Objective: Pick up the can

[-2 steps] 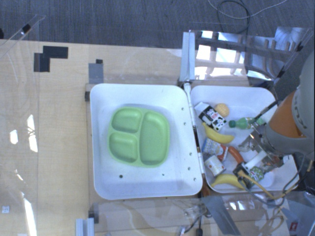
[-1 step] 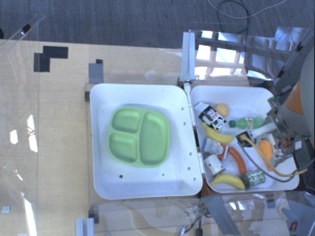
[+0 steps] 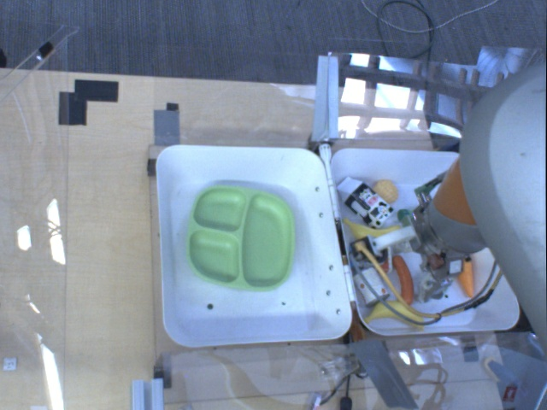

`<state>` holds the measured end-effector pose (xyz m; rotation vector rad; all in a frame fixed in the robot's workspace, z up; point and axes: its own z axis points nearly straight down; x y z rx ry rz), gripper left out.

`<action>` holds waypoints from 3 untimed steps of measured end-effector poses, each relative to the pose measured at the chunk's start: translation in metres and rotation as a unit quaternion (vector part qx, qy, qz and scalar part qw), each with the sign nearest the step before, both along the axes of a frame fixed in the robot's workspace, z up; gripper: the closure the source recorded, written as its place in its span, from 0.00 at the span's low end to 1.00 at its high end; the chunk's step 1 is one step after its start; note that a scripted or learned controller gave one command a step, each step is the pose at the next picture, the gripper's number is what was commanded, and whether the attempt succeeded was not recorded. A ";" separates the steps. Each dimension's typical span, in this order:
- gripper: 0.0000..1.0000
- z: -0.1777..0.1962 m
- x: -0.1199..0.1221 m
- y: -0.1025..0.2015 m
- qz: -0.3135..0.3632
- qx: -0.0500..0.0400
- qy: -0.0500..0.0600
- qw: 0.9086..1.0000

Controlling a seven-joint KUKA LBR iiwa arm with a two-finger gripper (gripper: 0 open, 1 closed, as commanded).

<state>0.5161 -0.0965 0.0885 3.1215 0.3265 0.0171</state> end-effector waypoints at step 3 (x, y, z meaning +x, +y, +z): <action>0.00 0.022 -0.030 -0.072 0.021 0.002 0.007 1.000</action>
